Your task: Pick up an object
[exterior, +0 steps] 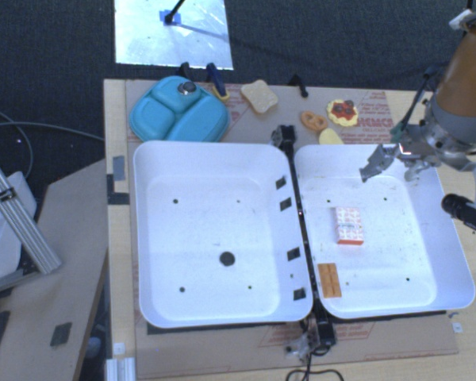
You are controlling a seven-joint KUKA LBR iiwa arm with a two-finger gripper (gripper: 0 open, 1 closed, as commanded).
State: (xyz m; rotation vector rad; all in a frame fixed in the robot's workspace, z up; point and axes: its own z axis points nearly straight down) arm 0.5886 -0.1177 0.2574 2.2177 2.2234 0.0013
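Observation:
In the right bin [444,236], a small white box with a red pattern [349,225] lies flat near the middle. A flat orange-brown block [329,280] rests by that bin's near-left wall. The left bin [159,181] contains a small dark round object [227,258]. My gripper [395,167] hangs over the far part of the right bin, up and to the right of the patterned box and apart from it. Its two fingers are spread open, and nothing is between them.
Behind the bins on the bench lie a blue plastic divided dish [178,111], a toy toast slice [259,96], a pretzel shape [313,120], a small pizza toy [343,112] and a yellow piece [330,137]. Black clips [285,205] line the wall between the bins.

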